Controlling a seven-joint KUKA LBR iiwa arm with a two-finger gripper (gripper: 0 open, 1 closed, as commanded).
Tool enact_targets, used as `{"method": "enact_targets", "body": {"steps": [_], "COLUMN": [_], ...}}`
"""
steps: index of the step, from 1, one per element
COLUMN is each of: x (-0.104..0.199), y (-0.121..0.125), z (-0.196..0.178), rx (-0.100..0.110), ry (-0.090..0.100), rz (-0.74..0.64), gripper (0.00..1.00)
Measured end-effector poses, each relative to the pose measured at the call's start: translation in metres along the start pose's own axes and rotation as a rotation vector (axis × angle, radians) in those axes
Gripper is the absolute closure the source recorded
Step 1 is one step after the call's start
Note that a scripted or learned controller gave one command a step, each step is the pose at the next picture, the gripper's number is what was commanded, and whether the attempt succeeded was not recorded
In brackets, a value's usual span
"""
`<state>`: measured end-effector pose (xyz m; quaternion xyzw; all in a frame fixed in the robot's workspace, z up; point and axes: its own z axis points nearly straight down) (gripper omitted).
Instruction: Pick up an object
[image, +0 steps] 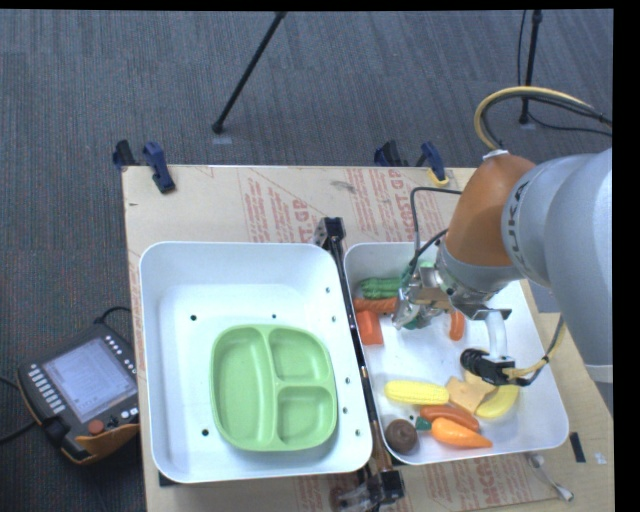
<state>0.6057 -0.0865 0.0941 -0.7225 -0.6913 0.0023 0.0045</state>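
My gripper (412, 308) is low in the right bin (556, 418), near its back left part. It hangs just right of a green vegetable (377, 288) and a red-orange piece (368, 326). A small orange piece (457, 325) lies just to the gripper's right. Along the bin's front lie a yellow corn cob (416, 392), a tan wedge (462, 391), a yellow fruit (499, 402), an orange carrot (460, 432) and a brown ball (402, 434). The wrist hides whatever lies directly beneath the gripper.
A green divided plate (272, 385) lies in the left bin (152, 300). A black divider (345, 290) runs between the bins. Blue clamps (158, 165) hold the board's back edge. A teach pendant (85, 385) lies on the floor at left.
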Motion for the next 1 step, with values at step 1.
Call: {"method": "enact_targets", "body": {"steps": [1], "x": [0.0234], "y": [-0.0049], "z": [-0.1607], "rx": [-0.005], "ry": [-0.003], "rz": [0.053], "gripper": [1.0]}}
